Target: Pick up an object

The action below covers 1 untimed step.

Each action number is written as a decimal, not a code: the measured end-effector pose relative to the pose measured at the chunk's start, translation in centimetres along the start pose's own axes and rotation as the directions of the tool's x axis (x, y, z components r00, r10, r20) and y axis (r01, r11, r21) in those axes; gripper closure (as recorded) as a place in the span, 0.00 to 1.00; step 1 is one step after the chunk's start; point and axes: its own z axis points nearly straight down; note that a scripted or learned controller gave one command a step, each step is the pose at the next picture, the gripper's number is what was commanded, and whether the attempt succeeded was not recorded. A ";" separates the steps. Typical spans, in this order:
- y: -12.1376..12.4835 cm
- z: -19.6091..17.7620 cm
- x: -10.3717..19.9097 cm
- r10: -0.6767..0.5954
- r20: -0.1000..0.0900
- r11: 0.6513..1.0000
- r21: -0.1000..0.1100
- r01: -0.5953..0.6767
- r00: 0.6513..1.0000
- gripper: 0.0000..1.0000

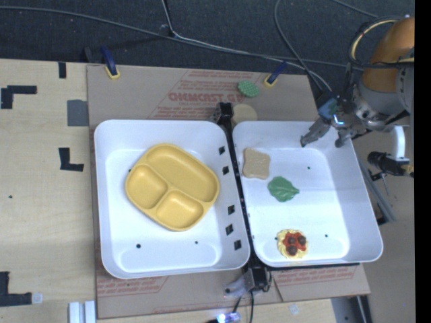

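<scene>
Camera view, near to far in the right bin point(367, 244): pizza piece point(291, 243) at six o'clock, green leaf point(283, 189) centre, bread slice point(256, 163) at ten, spaced for picking; gripper point(327, 134) open and empty at one o'clock.

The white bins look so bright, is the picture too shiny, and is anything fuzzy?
In the camera view, the two shallow white plastic bins are brightly lit and nearly washed out, with soft shadows along their walls; the yellow three-compartment tray looks sharp, while the grey arm's gripper at the right looks slightly blurred.
</scene>
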 end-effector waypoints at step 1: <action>0.2 4.4 0.5 -0.001 -0.001 1.000 0.000 0.001 1.000 0.00</action>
